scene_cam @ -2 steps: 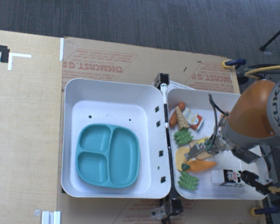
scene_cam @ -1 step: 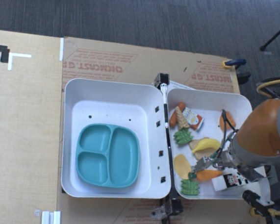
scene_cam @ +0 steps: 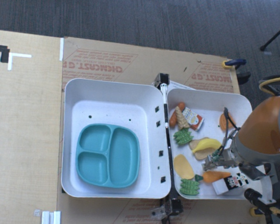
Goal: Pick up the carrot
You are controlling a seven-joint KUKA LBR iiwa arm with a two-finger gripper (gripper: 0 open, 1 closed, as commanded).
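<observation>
- The left bin held a teal divided plate, lying flat toward that bin's near edge, with two small compartments on one side and one long one on the other.
- The right bin held a scatter of toy food. Near its far-left corner lay a small red sausage-like piece touching a tan cone-shaped piece, and just beside these a white and orange packet.
- A green leafy piece sat by the right bin's left wall, and a banana lay near the bin's middle.
- A pale yellow oval piece rested toward the near-left corner, with a green ridged piece just beside the near edge.
- The carrot lay on its side in the near-right part of the right bin, green end pointing toward the yellow oval, orange body running under the gripper.
- The gripper sat low over the carrot's thicker end; its fingers were too tangled with cables and shadow to say how far apart they stood, or whether they touched the carrot.
- A white block with black markings lay at the bin's near-right edge, just beside the carrot.
- An orange piece by the far-right wall was partly hidden behind the arm, so its kind could not be made out.
</observation>
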